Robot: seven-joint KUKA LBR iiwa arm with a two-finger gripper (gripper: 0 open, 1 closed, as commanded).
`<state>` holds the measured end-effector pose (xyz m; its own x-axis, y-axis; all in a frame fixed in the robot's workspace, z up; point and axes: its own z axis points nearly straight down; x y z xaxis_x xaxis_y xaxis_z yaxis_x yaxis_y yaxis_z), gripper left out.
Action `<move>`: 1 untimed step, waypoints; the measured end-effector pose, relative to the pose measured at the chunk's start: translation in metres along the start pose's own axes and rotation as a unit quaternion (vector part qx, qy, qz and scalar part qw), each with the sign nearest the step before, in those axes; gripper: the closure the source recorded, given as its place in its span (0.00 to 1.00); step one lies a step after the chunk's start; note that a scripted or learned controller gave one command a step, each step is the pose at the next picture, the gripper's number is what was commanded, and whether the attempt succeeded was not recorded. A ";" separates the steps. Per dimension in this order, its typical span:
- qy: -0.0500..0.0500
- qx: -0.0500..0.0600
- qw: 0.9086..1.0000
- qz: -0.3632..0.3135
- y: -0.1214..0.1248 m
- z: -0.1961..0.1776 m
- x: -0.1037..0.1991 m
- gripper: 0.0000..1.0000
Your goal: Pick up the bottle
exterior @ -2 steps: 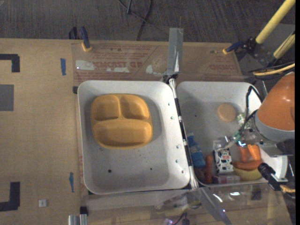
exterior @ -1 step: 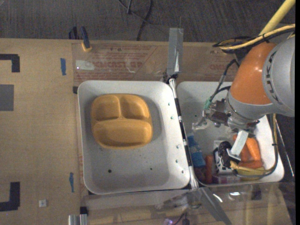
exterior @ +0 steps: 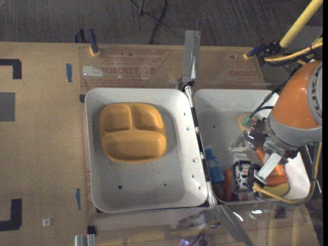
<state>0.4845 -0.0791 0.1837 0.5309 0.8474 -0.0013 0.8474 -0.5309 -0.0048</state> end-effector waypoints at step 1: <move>0.000 -0.001 1.000 -0.027 -0.039 -0.049 0.051 0.00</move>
<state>0.4792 -0.0153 0.2328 0.4836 0.8753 -0.0011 0.8753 -0.4836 -0.0022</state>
